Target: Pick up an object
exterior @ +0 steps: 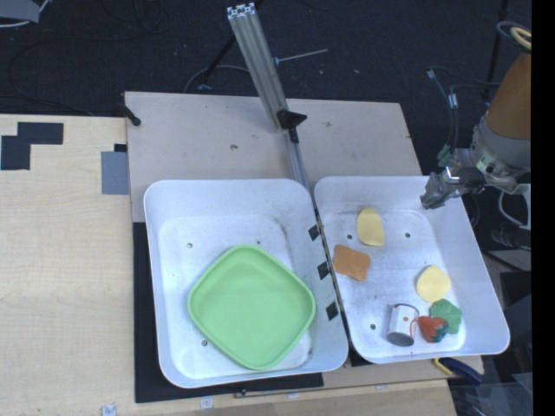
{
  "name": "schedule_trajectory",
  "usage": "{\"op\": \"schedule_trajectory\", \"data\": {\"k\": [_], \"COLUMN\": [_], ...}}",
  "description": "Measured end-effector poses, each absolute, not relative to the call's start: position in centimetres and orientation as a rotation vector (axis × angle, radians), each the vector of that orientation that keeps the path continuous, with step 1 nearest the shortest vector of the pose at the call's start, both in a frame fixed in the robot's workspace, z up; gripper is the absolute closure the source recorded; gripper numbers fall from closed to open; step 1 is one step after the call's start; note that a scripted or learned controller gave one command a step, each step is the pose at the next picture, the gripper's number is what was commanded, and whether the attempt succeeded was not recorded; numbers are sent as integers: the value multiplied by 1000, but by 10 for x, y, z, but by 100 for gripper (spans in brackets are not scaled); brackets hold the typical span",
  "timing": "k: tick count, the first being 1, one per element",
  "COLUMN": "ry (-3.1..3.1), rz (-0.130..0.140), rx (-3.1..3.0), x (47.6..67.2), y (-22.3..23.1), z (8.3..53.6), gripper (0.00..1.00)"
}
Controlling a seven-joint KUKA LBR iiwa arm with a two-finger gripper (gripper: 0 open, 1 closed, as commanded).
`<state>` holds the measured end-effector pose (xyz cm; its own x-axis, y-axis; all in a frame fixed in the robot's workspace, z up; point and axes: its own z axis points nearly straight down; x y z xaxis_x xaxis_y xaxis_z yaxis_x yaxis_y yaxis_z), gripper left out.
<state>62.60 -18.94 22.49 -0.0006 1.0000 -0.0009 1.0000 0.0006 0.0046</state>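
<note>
The right bin (pixel 464 232) holds several small objects. A pale yellow piece (pixel 370 227) lies near its back, an orange wedge (pixel 351 263) sits by the divider, and a yellow disc (pixel 433 283) rests toward the right. At the front lie a small metal can (pixel 401 325) and a red and green toy (pixel 440 321). My gripper (pixel 434 191) hangs over the bin's back right rim, above and right of the pale yellow piece, with nothing visible in it.
The left bin (pixel 173 215) carries a large green square plate (pixel 251 306). A slanted aluminium post (pixel 260 55) rises behind the bins. Cables hang near the arm at the right.
</note>
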Motion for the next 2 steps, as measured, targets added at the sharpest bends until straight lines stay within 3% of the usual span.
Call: {"op": "schedule_trajectory", "data": {"k": [1, 2], "ry": [2219, 2224], "rz": [3, 0], "rx": [2220, 2220], "x": [626, 608], "y": [-190, -151], "z": [262, 255], "gripper": [100, 100]}}
